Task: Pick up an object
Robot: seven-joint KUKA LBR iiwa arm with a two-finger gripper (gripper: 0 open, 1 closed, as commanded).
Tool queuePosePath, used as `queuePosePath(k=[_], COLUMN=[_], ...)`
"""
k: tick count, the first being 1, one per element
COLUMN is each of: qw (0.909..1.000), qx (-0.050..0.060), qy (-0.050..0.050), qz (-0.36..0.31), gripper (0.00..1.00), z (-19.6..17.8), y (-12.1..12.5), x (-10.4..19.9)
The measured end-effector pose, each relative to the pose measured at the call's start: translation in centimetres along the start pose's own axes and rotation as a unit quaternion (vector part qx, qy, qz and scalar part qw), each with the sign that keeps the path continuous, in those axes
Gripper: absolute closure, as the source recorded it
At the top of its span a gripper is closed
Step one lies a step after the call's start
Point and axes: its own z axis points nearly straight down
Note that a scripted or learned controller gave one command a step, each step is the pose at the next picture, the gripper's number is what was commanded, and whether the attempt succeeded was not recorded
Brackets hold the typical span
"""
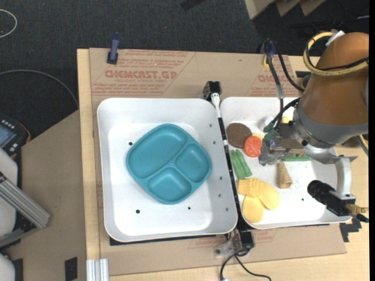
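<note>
a teal divided plastic plate point(169, 163) in a white bin point(111, 157); beside it orange-red point(253, 146), green point(240, 163), yellow point(258, 193) and brown point(237, 134) toy foods.

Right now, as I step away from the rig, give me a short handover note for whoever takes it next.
Gripper: low in the right bin, near the orange piece; I can't tell whether it is open, and nothing is seen in its grasp.
Right bin: brown disc, orange piece, green piece, tan cone, yellow pieces.
Left bin: blue divided plate.
Done: arm is down among the items.
Left: grip one item, lift it and confirm it comes up.
</note>
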Motion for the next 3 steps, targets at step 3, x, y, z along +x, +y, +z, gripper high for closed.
queuePosePath(k=[3], qw=[1.0000], qx=[0.003], qy=[-0.002], qz=[0.001], gripper=[1.00], z=[4.1], y=[-0.1], x=[15.2])
